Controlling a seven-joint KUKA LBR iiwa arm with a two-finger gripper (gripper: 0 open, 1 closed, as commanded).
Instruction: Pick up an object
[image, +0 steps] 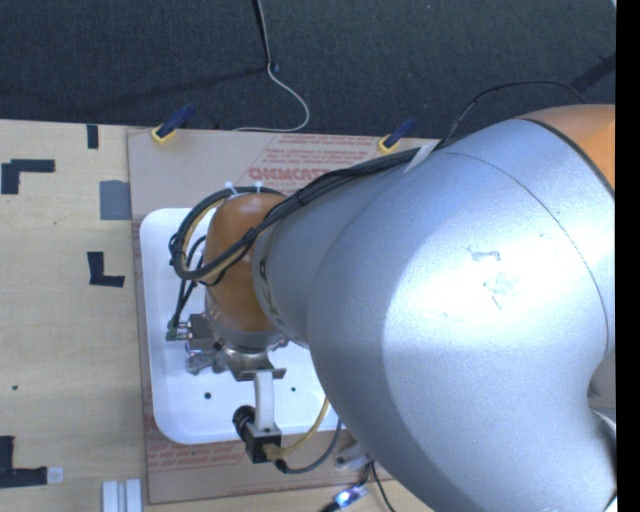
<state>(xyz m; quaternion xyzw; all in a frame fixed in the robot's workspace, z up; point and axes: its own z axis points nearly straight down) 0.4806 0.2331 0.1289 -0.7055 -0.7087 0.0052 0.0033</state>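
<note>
Target object: can't tell which one or where. The robot's wrist covers the middle of the shallow white plastic bin (190, 415), so anything worth grabbing would be under there. Bare bin floor near the front edge has a few small dark specks (207, 393), too small to call as holes or bits.

The two-finger metal gripper (228, 358) sits low over the bin's middle, pointing down. The orange wrist band (235, 270) is right above it, w/ a loop of dark cables (190, 250) on the view's left side. Open or closed: can't tell from this angle. Nothing visibly held.

Outward: the bin rests on a brown cardboard sheet (300, 165) w/ red print, pinned at the far edge by two blue-and-yellow clamps (172, 122). A pale wooden bench (60, 330) w/ black tape marks (100, 270) lies to the left. The big grey arm link (450, 320) crosses in from the right, v. close to the camera.

Step, as I read it: the grasp attempt itself, w/ the tool down at or near bin-floor height. No lift yet, judging by how low the wrist is.

Next move prob. calls for closing on whatever is beneath, then a straight vertical lift clear of the bin wall. The lift needs a check that something actually comes up, as an empty grab looks quite possible here.
</note>
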